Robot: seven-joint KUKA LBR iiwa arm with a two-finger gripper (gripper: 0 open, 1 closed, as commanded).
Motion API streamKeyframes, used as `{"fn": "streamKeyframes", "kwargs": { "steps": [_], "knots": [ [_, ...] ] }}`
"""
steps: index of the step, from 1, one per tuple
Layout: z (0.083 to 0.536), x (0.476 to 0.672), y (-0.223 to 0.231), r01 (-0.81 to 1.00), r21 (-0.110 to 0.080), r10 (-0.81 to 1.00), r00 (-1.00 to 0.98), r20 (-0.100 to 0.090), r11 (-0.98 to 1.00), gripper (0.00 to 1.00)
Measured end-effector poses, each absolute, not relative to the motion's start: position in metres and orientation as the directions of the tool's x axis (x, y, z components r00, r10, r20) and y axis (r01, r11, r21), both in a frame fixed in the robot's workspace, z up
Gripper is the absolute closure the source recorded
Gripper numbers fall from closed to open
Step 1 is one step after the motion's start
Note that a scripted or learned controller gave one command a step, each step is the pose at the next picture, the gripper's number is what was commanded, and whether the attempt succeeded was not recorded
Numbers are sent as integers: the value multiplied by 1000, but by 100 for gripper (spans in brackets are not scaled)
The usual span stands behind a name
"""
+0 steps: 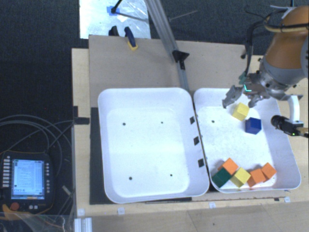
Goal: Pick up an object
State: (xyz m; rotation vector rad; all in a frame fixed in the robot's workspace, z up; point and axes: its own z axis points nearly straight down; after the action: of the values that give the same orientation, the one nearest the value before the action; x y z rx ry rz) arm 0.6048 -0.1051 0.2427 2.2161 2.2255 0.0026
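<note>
My gripper [242,99] hangs over the far end of the right bin [208,129], fingers spread open with nothing between them. A yellow cube [240,111] lies on the bin floor just in front of the fingertips. A blue cube [252,125] sits right beside it, toward the near right. Along the bin's near wall several cubes huddle together: an orange cube [230,166], a green cube [221,177], a second yellow cube [240,177] and two more orange cubes [257,176] at the right.
The left bin [145,144] stands beside the right one, with black clips along their shared wall. A grey pole [164,25] slants in from the top. A teach pendant [26,180] and cables lie on the floor at left.
</note>
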Motion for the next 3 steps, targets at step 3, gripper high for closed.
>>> {"fn": "streamKeyframes", "kwargs": {
  "steps": [3],
  "knots": [
    [105,602,-99,1000,0,1000,-3,0,3,0]
  ]
}}
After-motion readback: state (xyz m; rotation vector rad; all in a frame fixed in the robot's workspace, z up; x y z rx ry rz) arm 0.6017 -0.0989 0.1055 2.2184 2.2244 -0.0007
